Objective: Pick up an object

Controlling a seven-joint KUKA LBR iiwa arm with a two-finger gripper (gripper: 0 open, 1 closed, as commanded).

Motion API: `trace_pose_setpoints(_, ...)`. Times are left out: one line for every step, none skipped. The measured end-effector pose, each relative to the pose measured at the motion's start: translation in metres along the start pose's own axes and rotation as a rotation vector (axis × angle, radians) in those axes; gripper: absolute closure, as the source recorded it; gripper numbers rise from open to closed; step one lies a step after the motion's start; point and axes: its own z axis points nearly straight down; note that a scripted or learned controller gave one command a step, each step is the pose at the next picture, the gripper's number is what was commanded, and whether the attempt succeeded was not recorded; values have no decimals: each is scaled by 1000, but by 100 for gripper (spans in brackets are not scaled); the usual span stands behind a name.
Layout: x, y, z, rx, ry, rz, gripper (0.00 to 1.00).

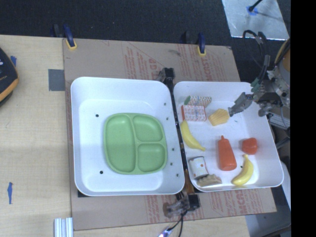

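I read this as a robotics lab: cardboard sheet (pixel 148 58) clamped to a wooden bench (pixel 29 147), cables (pixel 254 38), taped floor.

Gripper (pixel 236 107) reaching in from right, wrist tilted, fingertips angled down and leftward; finger spread unclear; arm behind, mostly cut off.

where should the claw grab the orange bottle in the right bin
Grip the orange bottle across its wide body, coming straight down from above. It lies flat with its narrow cap end toward the bin's far side, and there is free floor on both long sides for the fingers.
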Motion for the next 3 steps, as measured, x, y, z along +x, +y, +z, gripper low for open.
trace_pose_setpoints(-18,-10,192,0,0,0,0)
trace_pose_setpoints(-20,-10,182,1,-2,-4,100)
trace_pose_setpoints(80,15,91,-2,1,-1,100)
